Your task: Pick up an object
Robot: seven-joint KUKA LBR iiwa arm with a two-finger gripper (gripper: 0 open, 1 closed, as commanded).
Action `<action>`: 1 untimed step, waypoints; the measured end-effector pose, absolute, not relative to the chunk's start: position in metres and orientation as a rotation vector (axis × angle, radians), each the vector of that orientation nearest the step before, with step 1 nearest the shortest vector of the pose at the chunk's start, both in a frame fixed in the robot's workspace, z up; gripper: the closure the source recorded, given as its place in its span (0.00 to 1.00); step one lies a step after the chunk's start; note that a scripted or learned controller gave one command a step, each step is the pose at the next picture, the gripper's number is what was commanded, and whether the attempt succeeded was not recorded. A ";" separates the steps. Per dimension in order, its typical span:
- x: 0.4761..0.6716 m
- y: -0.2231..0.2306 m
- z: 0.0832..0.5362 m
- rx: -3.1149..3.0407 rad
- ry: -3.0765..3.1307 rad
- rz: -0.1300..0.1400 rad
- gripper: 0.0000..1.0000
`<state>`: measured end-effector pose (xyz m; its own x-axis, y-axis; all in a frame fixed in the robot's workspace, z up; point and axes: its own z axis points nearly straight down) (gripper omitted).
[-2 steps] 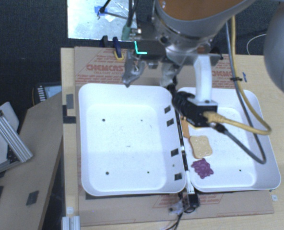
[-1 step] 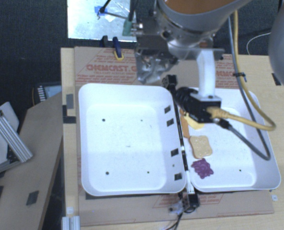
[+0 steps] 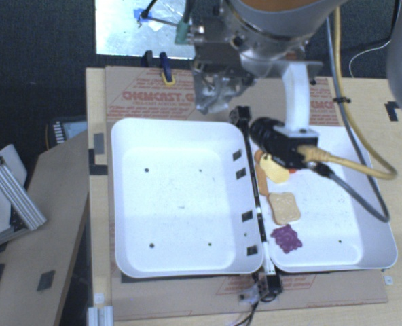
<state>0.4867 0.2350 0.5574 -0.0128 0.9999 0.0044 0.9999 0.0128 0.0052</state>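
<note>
- The counter (image 3: 65,182) is pale wood with a printed cardboard sheet (image 3: 153,95) laid over it; two shallow white bins sit on that sheet, side by side.
- The left bin (image 3: 180,195) has a speckled floor.
- The right bin (image 3: 337,229) holds a yellow piece (image 3: 277,170), a tan slice of toy bread (image 3: 284,207) and a purple bunch of grapes (image 3: 286,238), in a row near its left wall.
- The claw (image 3: 218,97) hangs over the far edge of the left bin; whether it is clenched or released I cannot tell.
- Dark carpet (image 3: 31,46) lies beyond the counter, and a metal rail (image 3: 7,185) leans at the left.
</note>
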 end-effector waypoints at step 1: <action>0.487 0.235 0.568 2.201 2.241 0.014 1.00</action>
<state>0.4869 0.2354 0.5683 -0.0181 0.9998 0.0057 0.9998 0.0180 0.0064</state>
